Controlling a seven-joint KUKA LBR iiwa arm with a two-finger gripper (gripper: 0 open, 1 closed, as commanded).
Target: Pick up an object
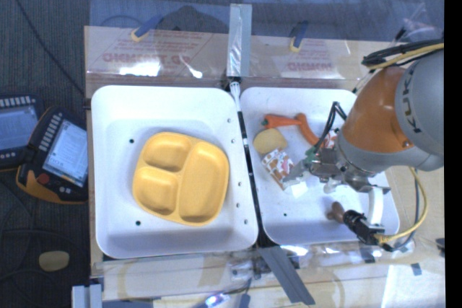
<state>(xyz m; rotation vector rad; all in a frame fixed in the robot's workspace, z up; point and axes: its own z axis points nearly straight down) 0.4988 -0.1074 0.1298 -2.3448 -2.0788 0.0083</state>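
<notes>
Camera view, from above: the bench [166, 58] carries two shallow white bins side by side, the left bin [115, 119] and the right bin [289, 223], their inner rims touching along the middle; the grey arm [426, 112] with its orange band [379, 112] reaches in from the right and hangs over the right bin, covering much of its right half; a yellow divided tray [182, 177] lies in the middle of the left bin, tilted a little, alone there; off the bench to the left a handheld control unit [54, 155] lies on the dark carpet; in the right bin an orange carrot-like piece [292, 122] lies near the top, with a pale round piece [269, 140] just below and left of it, and a small white and red packet [283, 169] below that; the gripper [323, 168] sits just right of the packet, close to it, and whether it is open or closed, or has hold of anything, cannot be told; a small brown piece [336, 211] lies lower in the bin, beside black fittings on the arm.
</notes>
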